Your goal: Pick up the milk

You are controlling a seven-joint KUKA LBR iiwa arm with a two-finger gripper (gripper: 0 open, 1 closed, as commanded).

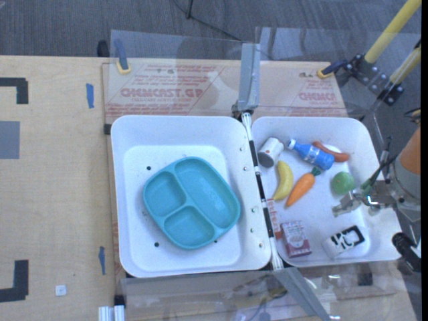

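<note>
Two fingers of my gripper [349, 202] look slightly spread, pinching nothing, poised above the milk [348, 239].

A divided tray [192, 202] lies in the left bin [127, 179]; banana [283, 180] and carrot [300, 188] lie side by side in the right bin [364, 136].

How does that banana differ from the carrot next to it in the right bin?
The banana is yellow and curved; the carrot is orange, straight and tapered, with a green top at its upper end. The banana stands nearly upright in the view, while the carrot slants, its tip pointing down and left. The banana lies nearer the bins' shared wall. Both are toy foods of similar length, lying flat in the right bin.
</note>
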